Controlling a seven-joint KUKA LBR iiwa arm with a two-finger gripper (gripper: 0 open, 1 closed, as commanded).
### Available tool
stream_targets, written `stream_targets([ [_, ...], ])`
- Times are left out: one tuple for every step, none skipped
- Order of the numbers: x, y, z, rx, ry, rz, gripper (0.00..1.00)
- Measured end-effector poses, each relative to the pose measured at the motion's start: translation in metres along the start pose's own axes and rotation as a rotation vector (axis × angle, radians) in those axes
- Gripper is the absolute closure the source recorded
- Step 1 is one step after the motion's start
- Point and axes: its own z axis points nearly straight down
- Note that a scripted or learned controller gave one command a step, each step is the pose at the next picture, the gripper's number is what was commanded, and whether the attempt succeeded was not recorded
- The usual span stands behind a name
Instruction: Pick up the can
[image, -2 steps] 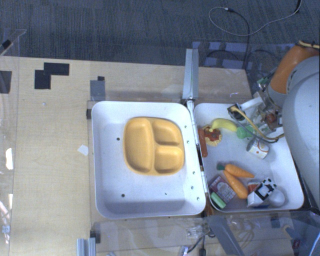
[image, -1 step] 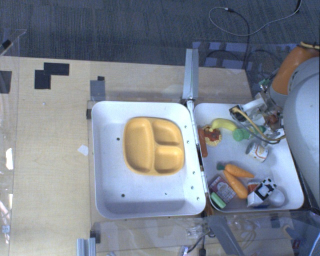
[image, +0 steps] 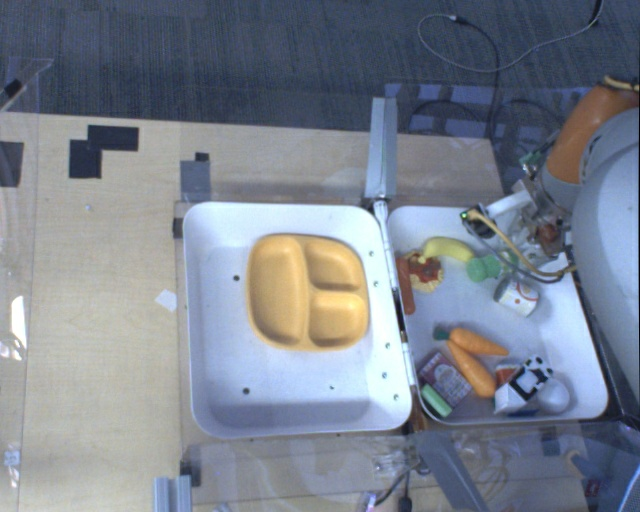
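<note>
Plainly, your trouble lies at the can, the small white cylinder lying tilted toward the far right of the right bin. The gripper hangs just above it amid loose cables, and you cannot tell whether it is released or clenched; nothing shows the can held. A tilted round body will likely roll or squirt aside if pinched off-centre. The green piece sits just beside it and could be nudged or caught along with it; the banana lies a little farther left. The bin's right wall is near, leaving little room. The two carrots lie well clear, as does the yellow divided tray in the left bin.
</note>
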Motion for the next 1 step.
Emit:
stream_targets([
  [0.0000,-0.0004,0.0002,0.001,-0.001,-0.001,0.00],
])
